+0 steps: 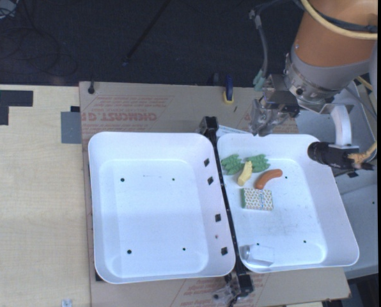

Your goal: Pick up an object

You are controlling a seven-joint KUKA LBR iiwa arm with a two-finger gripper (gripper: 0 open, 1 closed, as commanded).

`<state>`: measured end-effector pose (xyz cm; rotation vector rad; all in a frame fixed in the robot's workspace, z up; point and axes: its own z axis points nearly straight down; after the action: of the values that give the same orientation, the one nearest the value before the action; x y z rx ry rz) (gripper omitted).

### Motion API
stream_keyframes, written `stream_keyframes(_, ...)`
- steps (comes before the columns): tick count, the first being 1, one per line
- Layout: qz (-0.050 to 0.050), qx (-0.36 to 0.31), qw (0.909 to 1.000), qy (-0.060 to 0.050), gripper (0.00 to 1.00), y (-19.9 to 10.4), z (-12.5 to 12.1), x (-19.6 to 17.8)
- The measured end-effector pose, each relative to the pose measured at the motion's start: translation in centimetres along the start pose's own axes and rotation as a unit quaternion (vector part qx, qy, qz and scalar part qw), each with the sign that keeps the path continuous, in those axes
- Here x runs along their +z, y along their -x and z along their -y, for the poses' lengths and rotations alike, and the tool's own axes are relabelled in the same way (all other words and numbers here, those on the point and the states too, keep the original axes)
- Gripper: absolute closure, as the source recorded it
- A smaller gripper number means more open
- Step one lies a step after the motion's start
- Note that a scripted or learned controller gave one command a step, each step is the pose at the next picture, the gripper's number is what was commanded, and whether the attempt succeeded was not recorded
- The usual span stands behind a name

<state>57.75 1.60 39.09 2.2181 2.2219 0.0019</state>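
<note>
Two shallow white bins are seen side by side on a brown board at the centre of the frame: the left bin (107, 171) lower left of centre, the right bin (331, 222) lower right, their inner rims joined by a row of black clips (216, 197). The arm (334, 31), grey with an orange band, is found at the upper right of the frame, and the gripper (262, 125) is carried at its lower end, hanging above the upper left corner of the right bin, just over the far rim. Whether the pincer is spread or pressed together cannot be told; its tip is seen as a dark blurred mass, and nothing is seen held in it. It is placed apart from every object in the bin. A green object (243, 164) is lodged in the upper left part of the right bin, below the gripper in the frame. A yellow piece (245, 173) is laid across it, tilted. An orange sausage-shaped object (268, 178) is set just to the right of these, slanted upward to the right. A small patterned block (257, 199) is placed just below the yellow piece. A pale grey-white object (257, 254) is lodged in the lower left corner of the right bin, well apart from the rest.
</note>
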Motion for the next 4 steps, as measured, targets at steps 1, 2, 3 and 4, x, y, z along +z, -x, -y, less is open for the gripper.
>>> stream_keyframes(1,-0.001,-0.001,1.0000,-0.003,1.00,-3.7,6.2,-1.3)
stream_keyframes(2,0.001,0.001,1.0000,-0.006,1.00,-2.1,1.8,5.7)
stream_keyframes(3,-0.001,-0.001,1.0000,0.000,1.00,-4.6,5.0,-1.3)
stream_keyframes(4,0.000,0.000,1.0000,-0.005,1.00,-5.2,1.9,3.7)
